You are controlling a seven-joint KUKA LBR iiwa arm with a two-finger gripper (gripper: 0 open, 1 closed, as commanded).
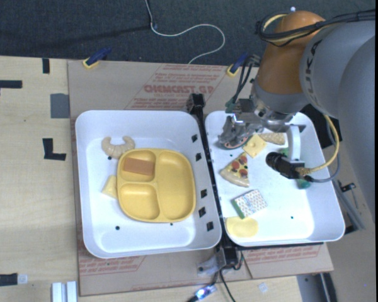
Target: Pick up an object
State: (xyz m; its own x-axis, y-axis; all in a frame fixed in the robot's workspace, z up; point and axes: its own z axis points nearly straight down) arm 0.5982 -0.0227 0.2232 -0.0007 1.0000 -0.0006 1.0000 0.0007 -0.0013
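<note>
I see the end effector low at the right bin's far-left corner, near the pizza slice; I can't tell its grip state.

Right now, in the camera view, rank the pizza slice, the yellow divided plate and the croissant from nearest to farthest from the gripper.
1. Pizza slice, right bin, just below the gripper.
2. Yellow divided plate, left bin, centre.
3. Croissant, left bin, upper left, beyond the plate.
</note>
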